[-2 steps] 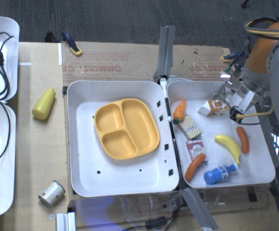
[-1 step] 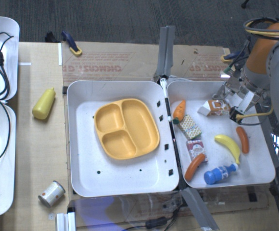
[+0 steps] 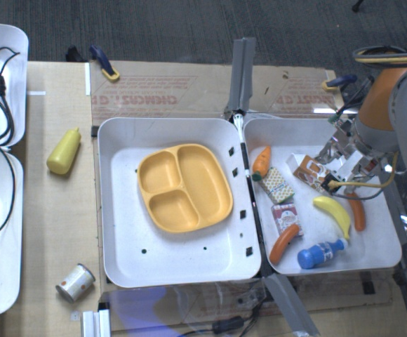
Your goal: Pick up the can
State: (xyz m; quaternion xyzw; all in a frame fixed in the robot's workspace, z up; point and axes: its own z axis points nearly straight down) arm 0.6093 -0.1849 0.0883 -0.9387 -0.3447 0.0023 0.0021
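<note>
Reaching in from the right, the grey arm with its orange band [image 3: 379,104] hangs its gripper [image 3: 344,161] over the back of the right bin [image 3: 393,258], low above a brown snack packet [image 3: 310,172]. Whether the gripper is apart or closed I cannot tell; cables and brackets clutter it, and nothing is plainly between its parts.

The can [image 3: 75,281] lies on its side on the desk [image 3: 63,216], outside both bins, near the front left corner of the left bin [image 3: 112,258]. From where I stand, the arm looks badly placed for the job: it is well apart from the can, on the far side of both bins, so the pick seems not yet begun. Lying sideways, the can may roll when touched, and a crosswise grip around its body would likely suit it best.

Counting things: two white bins side by side. The left one holds one yellow divided plate [image 3: 185,187] with three compartments. The right one holds one carrot [image 3: 261,161], one patterned packet [image 3: 278,185], one small red-labelled packet [image 3: 285,217], one banana [image 3: 335,215], two sausages [image 3: 283,243], the second [image 3: 358,213] just right of the banana, and one blue bottle [image 3: 319,254]. On the desk sits one yellow mustard bottle [image 3: 64,152], left of the bins.
</note>
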